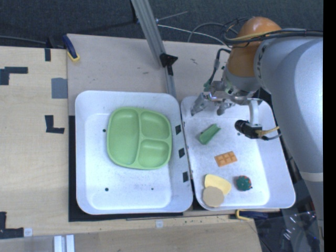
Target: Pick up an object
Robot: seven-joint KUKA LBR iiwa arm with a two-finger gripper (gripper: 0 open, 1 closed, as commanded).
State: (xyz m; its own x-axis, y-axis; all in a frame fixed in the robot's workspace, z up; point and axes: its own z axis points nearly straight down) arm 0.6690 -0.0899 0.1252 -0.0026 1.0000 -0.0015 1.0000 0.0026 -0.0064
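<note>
My gripper (209, 108) hangs over the far left corner of the right bin (275, 185), fingers spread apart and nothing between them. Just in front of it lies a green block (208, 134), apart from the fingertips. Further toward the front are an orange waffle-like square (226, 158), a yellow piece (219, 182) partly under a tan disc (212, 196), and a small dark green ball with red on it (242, 182).
The left bin (86, 161) holds a light green divided plate (139, 138). A slanted metal bar (151, 28) comes down to the gap between the bins. The arm's grey body (299, 98) covers the right bin's far right side.
</note>
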